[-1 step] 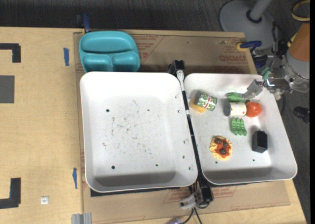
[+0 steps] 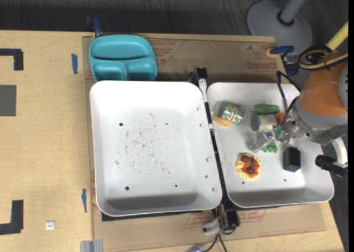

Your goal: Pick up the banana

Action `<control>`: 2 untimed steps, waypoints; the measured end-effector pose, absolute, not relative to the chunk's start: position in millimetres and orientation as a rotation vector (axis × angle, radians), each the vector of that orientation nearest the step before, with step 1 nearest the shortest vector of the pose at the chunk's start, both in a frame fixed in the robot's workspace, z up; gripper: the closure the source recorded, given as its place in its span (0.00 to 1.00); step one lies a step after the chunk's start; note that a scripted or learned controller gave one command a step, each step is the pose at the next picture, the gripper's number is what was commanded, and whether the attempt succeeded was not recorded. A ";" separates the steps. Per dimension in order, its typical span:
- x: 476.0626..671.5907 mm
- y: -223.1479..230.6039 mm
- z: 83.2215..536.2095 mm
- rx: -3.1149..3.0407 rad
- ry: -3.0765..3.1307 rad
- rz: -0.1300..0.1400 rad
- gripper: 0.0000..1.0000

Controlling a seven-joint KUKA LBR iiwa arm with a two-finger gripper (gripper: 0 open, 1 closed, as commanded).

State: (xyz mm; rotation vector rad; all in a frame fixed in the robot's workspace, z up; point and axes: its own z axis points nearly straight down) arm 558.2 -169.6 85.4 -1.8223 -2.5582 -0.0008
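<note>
**Pincer low in the right bin, banana not yet secured**

The arm (image 2: pixel 323 98) reaches in from 3 o'clock, and its pincer (image 2: pixel 261 139) sits low near the middle of the right bin (image 2: pixel 310 193). It is among small things. A green piece (image 2: pixel 270 147) lies just beside it toward 5 o'clock. A longer green item (image 2: pixel 266 109) lies toward 12 o'clock.

From this slant I cannot tell how far the pincer is open. Nothing can be seen held in it.

The banana is hard to make out. The only yellow in the bin is a patch (image 2: pixel 220 121) at the near end of a green-labelled can-like item (image 2: pixel 230 113), toward 10 o'clock from the pincer and a little apart from it. That patch may be the banana, partly covered, but I cannot be sure.

A round toy with red and dark spots (image 2: pixel 248 166) lies at 7 o'clock from the pincer, and a black block (image 2: pixel 291 158) lies at 4 o'clock. The left bin (image 2: pixel 149 134) and a teal divided tray (image 2: pixel 123 57) are well away across the surface (image 2: pixel 44 134).

My judgement is that the step in hand is the approach or grasp attempt, with the pick itself not done. If the yellow patch is the banana, the next move calls for shifting toward 10 o'clock and lining up across the fruit's narrow width. The pincer would then close without catching the can beside it.
</note>
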 end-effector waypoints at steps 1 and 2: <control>505.2 -109.6 85.3 -1.737 -2.616 -0.003 0.00; 506.3 -109.3 95.4 -1.740 -2.618 -0.006 1.00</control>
